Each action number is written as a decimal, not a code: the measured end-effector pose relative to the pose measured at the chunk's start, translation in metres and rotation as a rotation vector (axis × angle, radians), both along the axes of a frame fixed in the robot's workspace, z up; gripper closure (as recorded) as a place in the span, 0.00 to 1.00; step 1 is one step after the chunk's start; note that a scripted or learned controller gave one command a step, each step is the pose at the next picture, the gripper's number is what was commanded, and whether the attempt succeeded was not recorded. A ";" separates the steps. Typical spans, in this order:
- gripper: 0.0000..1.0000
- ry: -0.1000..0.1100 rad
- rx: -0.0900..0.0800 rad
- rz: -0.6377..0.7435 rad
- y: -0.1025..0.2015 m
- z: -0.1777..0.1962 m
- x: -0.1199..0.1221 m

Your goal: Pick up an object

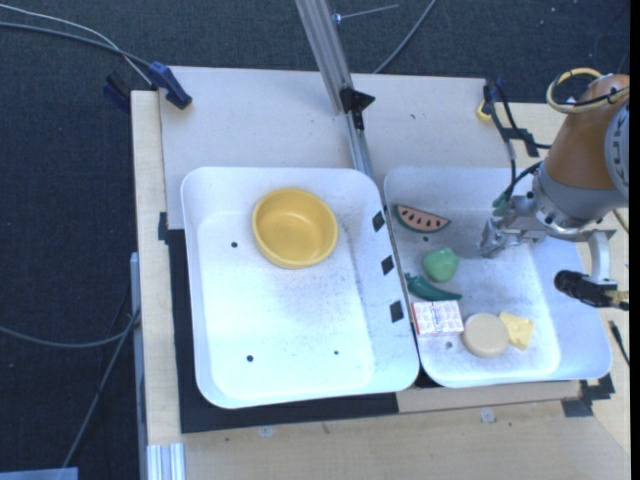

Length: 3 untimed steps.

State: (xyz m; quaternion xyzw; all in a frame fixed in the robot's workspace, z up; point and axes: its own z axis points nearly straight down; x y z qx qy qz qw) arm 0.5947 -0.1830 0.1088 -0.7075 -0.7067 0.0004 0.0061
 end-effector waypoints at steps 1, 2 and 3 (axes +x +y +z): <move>1.00 -0.018 -0.009 0.004 0.010 0.052 0.005; 1.00 -0.019 -0.009 0.003 0.010 0.099 0.005; 1.00 -0.020 -0.010 0.003 0.000 0.157 0.006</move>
